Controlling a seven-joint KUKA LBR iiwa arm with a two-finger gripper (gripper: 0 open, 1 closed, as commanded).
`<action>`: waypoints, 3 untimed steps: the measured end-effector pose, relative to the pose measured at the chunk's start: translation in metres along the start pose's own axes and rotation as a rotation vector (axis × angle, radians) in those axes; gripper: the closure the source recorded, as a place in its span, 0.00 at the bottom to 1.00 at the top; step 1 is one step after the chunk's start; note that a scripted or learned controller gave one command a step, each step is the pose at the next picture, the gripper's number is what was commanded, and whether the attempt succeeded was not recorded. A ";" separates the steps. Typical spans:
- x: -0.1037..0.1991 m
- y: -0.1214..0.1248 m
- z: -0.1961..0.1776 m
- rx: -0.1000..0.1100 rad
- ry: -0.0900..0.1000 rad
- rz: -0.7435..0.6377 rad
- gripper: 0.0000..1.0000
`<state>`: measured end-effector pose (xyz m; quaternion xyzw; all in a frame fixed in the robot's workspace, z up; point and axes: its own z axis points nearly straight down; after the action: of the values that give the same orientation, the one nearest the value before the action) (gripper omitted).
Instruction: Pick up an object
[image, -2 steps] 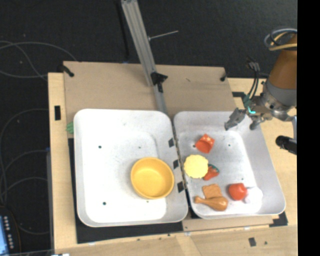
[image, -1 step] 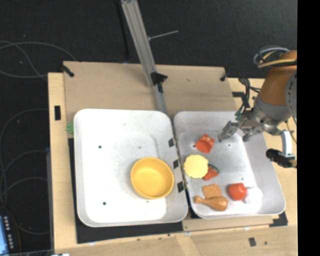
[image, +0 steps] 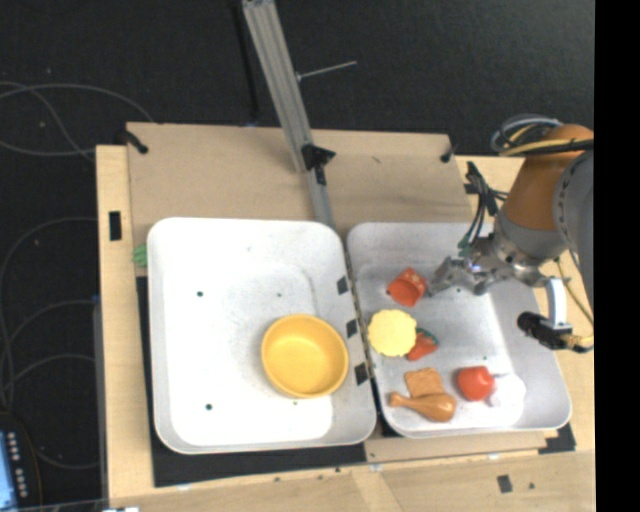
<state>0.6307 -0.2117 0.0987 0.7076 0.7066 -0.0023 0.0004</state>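
Note:
The right bin (image: 520, 400) holds several toy foods: a red-orange piece (image: 406, 288) at the upper left, a yellow round piece (image: 391, 332) with a small red and green item (image: 423, 346) beside it, a brown cracker-like piece (image: 423, 381), a tan drumstick (image: 424, 405) and a red tomato-like piece (image: 476, 383). My gripper (image: 452, 275) hangs over the right bin's upper part, just right of the red-orange piece. Nothing shows between its fingers. The left bin (image: 200, 270) holds a yellow bowl (image: 304, 355).
A grey metal pole (image: 290, 110) slants up from the gap between the bins at the back. The arm (image: 545, 205) with its orange band comes in over the right bin's upper right corner. Cables hang by the wrist.

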 end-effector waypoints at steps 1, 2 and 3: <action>-0.001 0.002 -0.015 -0.007 -0.003 -0.002 1.00; -0.010 -0.001 -0.075 -0.010 0.002 -0.002 1.00; -0.006 -0.002 -0.134 -0.005 0.003 -0.004 1.00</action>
<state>0.6288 -0.2170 0.2329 0.7061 0.7081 0.0005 0.0013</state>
